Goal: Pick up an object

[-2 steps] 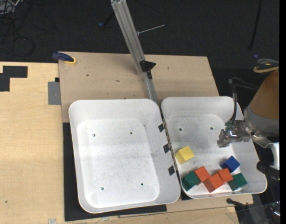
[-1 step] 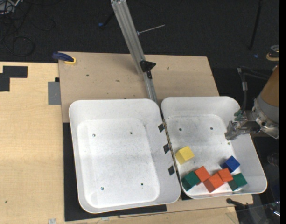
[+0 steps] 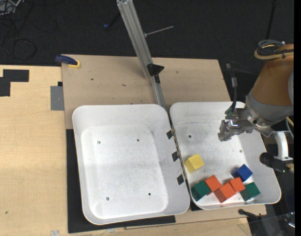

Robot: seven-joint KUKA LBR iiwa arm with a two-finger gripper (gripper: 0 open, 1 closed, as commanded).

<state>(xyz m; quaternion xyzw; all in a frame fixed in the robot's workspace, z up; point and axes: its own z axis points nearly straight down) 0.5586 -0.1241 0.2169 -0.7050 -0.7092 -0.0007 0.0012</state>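
Camera view: the right bin (image 3: 209,114) is the landmark. Above its upper right part hangs the gripper (image 3: 228,132); whether it is parted or closed cannot be told. The blocks (image 3: 224,186) lie along the bin's near edge.

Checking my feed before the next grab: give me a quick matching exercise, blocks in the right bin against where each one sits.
Column one:
1. yellow block
2. blue block
3. left green block
4. right green block

Column two:
A. at the cluster's left end, near the divider between the bins
B. alone, above and left of the cluster
C. at the cluster's right end, by the right bin's front right corner
D. atop the cluster's right side, nearest the gripper

Pairs: 1-B, 2-D, 3-A, 4-C
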